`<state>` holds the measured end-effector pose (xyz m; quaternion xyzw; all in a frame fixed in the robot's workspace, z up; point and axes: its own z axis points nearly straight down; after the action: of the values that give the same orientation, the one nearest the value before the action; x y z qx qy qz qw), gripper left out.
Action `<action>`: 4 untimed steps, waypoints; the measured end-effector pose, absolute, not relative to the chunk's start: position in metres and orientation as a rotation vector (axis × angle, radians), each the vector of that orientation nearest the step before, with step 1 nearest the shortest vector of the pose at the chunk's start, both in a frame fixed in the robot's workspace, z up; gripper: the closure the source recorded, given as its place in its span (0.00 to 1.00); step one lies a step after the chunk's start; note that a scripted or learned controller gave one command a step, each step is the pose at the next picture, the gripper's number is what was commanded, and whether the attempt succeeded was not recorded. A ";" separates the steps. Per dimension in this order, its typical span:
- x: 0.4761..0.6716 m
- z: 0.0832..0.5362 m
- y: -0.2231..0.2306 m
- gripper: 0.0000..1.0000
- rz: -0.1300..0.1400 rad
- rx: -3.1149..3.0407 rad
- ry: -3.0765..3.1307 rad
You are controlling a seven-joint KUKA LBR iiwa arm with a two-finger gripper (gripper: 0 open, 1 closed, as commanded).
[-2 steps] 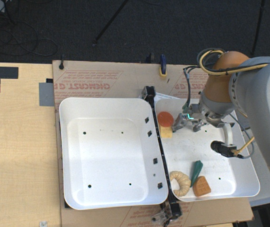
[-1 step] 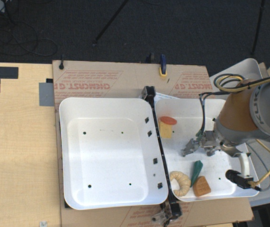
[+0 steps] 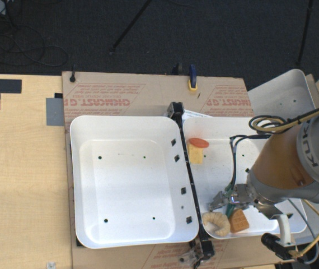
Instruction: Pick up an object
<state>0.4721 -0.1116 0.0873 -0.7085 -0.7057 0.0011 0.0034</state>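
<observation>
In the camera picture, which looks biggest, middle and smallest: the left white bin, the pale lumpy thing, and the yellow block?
1. Left white bin, by far the largest.
2. Pale lumpy thing and yellow block look about alike, so I won't rank them; the lumpy one also lies nearer the camera.

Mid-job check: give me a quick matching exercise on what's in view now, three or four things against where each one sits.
Things:
1. yellow block with red cap
2. pale curved piece
3. orange-brown chunk
4. pincer

Places:
A. right bin, near front edge, left of its neighbour
B. right bin, far end beside the divider
C. over the right bin, above the front items
D. right bin, near front edge, right of its neighbour

Pairs: 1-B, 2-A, 3-D, 4-C
</observation>
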 end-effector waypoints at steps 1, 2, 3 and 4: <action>0.475 0.098 -0.115 1.00 0.001 -2.231 -2.207; 0.547 0.113 -0.096 1.00 -0.004 -2.219 -2.227; 0.543 0.111 -0.097 0.00 0.003 -2.220 -2.218; 0.594 0.086 -0.129 0.00 0.001 -2.220 -2.225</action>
<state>0.5936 -0.1292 0.0864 -0.7064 -0.7078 0.0005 -0.0006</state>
